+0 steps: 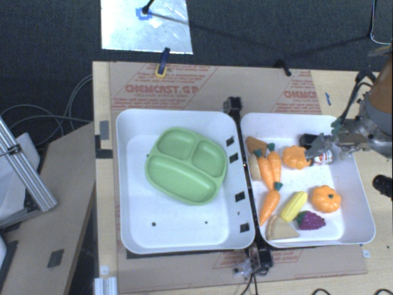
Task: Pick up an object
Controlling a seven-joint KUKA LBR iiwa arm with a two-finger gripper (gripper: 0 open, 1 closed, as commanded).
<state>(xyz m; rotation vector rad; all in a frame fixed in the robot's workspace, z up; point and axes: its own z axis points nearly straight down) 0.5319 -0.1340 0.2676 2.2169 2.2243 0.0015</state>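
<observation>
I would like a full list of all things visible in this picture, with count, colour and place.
bins: 2, white, side by side on the bench
divided plate: 1, green, left bin
carrots: 3, orange, right bin, left part
pumpkins: 2, orange, right bin
corn: 1, yellow, right bin
grapes: 1, purple, right bin, front
wedge: 1, tan, right bin, front
end effector: 1, dark, over right bin near upper pumpkin

At the right edge of the frame the arm (377, 112) shows a rounded grey casing with an orange band above it, a thin dark cable looping beside it, and a dark, silver-tipped gripper (320, 147) at its end.
</observation>
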